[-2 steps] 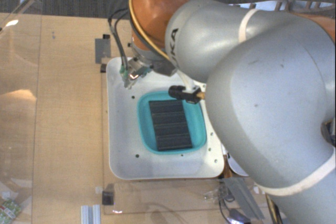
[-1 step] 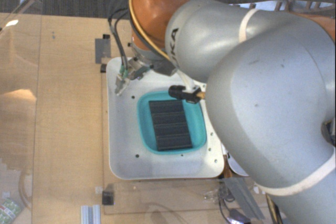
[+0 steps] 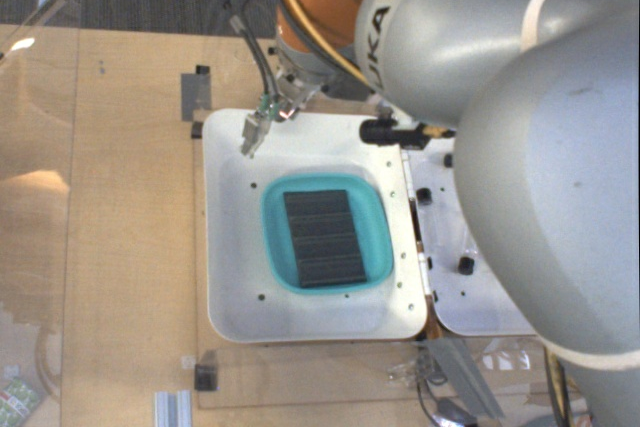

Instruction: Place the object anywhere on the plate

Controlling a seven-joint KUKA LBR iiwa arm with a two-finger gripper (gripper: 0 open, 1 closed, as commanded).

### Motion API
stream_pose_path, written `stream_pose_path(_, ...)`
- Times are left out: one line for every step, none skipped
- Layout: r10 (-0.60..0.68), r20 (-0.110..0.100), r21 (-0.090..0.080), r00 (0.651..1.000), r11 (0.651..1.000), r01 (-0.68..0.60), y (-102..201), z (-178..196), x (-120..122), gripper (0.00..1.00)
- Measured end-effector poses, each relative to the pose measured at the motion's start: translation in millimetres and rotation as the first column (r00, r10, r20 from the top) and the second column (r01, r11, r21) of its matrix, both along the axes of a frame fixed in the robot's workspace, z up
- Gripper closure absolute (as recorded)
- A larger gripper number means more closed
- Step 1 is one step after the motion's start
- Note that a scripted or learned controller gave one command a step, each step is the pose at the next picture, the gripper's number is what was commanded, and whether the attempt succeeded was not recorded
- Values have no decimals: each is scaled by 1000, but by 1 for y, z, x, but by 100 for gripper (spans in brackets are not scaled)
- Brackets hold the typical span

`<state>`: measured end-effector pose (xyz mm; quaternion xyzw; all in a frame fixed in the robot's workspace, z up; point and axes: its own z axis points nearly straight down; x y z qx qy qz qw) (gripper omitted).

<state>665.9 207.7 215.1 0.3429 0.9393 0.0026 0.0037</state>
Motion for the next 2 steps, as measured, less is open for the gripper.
stream_pose_path(98, 21, 2, 995, 995, -98, -36, -94, -69, 0)
stream_pose_path(100, 24, 5, 995, 995, -101, -35, -83, -68, 100)
